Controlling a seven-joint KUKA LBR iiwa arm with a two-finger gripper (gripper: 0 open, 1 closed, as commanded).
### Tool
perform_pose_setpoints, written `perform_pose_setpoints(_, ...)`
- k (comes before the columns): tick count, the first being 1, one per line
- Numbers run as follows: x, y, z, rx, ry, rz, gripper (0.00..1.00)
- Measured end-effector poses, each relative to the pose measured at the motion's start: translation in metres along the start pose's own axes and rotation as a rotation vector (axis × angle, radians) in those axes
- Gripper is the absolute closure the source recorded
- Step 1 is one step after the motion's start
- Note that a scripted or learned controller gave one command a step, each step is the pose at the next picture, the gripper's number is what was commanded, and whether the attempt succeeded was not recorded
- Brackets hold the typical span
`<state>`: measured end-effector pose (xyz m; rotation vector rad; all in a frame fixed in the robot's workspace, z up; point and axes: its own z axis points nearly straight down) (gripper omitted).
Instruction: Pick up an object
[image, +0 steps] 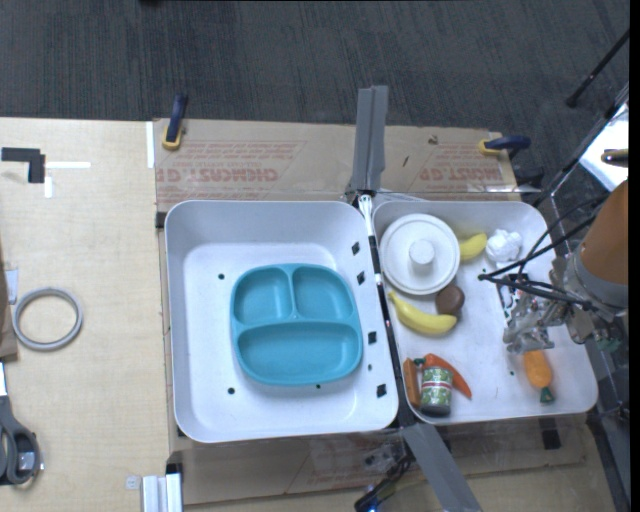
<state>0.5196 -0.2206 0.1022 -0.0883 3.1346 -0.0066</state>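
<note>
The right bin holds several objects. A white round lidded dish sits at its back, with a small yellow banana and a crumpled white piece beside it. A larger banana and a brown rounded item lie mid-bin. Near the front stand a small green-labelled can with a red pepper and a carrot. My gripper hangs low over the bin's right side, just behind a small orange carrot. Nothing shows held in it.
The left bin carries a blue divided plate. On the wooden bench to the left lie a grey tape ring and scissors. Cables trail from the arm across the right bin's edge.
</note>
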Motion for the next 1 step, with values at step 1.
perform_pose_setpoints(1,0.0000,0.0002,0.0001,0.000,0.000,0.000,0.00)
